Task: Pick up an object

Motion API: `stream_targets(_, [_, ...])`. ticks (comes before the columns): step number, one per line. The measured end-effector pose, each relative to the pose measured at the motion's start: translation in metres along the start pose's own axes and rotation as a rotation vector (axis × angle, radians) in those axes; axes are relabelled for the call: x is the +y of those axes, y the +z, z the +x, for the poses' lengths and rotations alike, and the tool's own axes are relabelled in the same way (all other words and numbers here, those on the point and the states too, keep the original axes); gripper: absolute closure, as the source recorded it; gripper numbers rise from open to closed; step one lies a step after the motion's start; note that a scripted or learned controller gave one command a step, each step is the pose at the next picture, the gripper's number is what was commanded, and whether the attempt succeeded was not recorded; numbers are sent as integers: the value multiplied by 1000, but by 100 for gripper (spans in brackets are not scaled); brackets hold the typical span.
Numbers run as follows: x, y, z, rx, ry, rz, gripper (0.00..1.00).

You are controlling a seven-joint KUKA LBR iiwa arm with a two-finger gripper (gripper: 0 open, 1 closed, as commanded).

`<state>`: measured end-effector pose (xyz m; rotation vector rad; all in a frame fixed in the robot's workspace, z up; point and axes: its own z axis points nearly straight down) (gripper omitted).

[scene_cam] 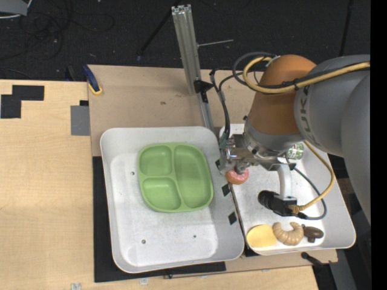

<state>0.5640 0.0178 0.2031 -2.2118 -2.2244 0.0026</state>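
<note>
My gripper (236, 169) hangs over the left edge of the right bin (338, 222), close to the wall between the two bins. A small pink and red ring-shaped object (237, 176) sits between its fingertips, and the fingers are shut on it. At the near end of the right bin lie a yellow round piece (260, 237), a tan curled object (289, 233) and a small brown piece (312, 232). The arm's bulky grey and orange wrist hides the far half of the right bin.
A green divided plate (175, 177) lies in the far middle of the left bin (169, 246). An upright aluminium post (188, 53) stands behind the bins. The wooden bench top stretches off to the left.
</note>
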Motion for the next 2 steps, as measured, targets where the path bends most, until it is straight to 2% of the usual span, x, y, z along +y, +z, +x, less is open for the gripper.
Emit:
stream_targets(1, [-15,3,46,0,1,1,100])
stream_targets(2, [-28,-12,93,-1,0,-2,100])
